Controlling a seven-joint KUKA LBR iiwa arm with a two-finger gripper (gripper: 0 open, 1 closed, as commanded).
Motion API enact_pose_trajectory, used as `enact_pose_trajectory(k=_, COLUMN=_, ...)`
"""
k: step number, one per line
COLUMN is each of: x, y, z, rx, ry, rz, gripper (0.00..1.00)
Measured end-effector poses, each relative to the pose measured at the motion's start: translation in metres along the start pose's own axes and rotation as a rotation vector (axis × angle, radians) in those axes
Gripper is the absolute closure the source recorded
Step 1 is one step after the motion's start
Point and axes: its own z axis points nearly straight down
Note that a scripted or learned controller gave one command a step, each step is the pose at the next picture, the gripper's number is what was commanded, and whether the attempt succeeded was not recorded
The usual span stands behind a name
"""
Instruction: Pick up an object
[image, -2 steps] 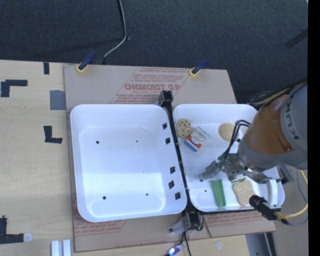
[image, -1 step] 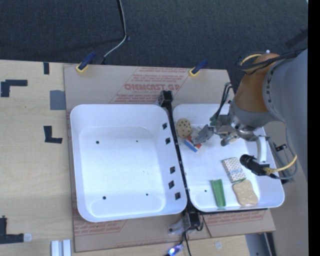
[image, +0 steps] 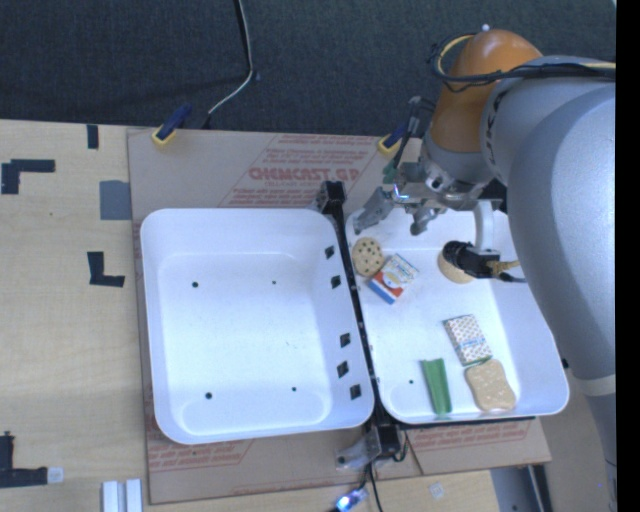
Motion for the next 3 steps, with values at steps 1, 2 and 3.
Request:
enact_pose_trajectory(k=1, x=0.086, y=0.005, z=0.003, rx=0.008, ry=0.002, rz=0.0, gripper=0.0)
enact_pose_trajectory(k=2, x=0.11, y=-0.076, z=-0.103, rx=0.009, ry=0.002, rz=0.004, gripper=0.0)
enact_pose_trajectory(k=3, x=0.108, y=-0.073, z=-0.108, rx=0.01, ry=-0.002, rz=0.005, gripper=1.0)
